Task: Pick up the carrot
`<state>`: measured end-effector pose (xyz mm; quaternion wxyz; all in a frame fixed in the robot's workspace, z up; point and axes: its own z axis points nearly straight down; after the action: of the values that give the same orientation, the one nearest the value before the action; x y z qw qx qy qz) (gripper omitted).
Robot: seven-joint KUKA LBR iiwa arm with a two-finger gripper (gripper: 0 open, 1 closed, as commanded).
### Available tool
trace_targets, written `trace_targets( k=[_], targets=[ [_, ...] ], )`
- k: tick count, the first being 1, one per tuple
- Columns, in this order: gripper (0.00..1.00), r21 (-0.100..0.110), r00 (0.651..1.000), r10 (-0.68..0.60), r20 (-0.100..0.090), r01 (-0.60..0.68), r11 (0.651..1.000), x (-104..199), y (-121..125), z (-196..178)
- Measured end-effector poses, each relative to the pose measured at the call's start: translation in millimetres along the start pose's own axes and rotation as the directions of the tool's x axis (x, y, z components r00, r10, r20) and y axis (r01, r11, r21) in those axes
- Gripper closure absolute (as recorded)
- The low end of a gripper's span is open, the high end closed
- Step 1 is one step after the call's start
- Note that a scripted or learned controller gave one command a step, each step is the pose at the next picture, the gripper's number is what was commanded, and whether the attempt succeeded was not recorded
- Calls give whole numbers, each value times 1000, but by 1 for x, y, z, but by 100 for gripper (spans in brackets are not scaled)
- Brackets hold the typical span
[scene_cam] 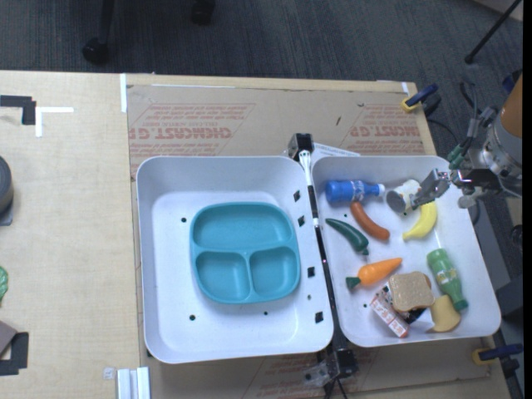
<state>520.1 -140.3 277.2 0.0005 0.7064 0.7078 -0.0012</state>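
Looking down past dark carpet onto a pale table bearing two shallow white bins, with the left bin holding a glossy teal divided plate. Finding the carrot lying near the middle of the right bin: smooth orange plastic, tapering, with a green stub at its lower left end. Hovering the claw well apart from it, toward the bin's upper right, just beside a white object and a curved yellow banana; not being able to tell whether spread or pressed together. Probably risking a slip off that slick, rounded taper when closing. Also risking a wrong grab, with a similar orange-red sausage lying between claw and carrot. Possibly nudging the rough brown bread slice just beside the carrot's upper right end, or the shiny green pepper near its stub.
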Motion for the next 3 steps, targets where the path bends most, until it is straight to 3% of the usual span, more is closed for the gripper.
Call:
trace_targets(
  k=[1,2,3],
  targets=[
    [0,-6,980,-200,0,200,980,-13,-40,165],
    [0,2,991,135,-1,-135,991,29,24,186],
    [0,2,1000,0,-3,0,1000,25,-41,186]
  ],
)
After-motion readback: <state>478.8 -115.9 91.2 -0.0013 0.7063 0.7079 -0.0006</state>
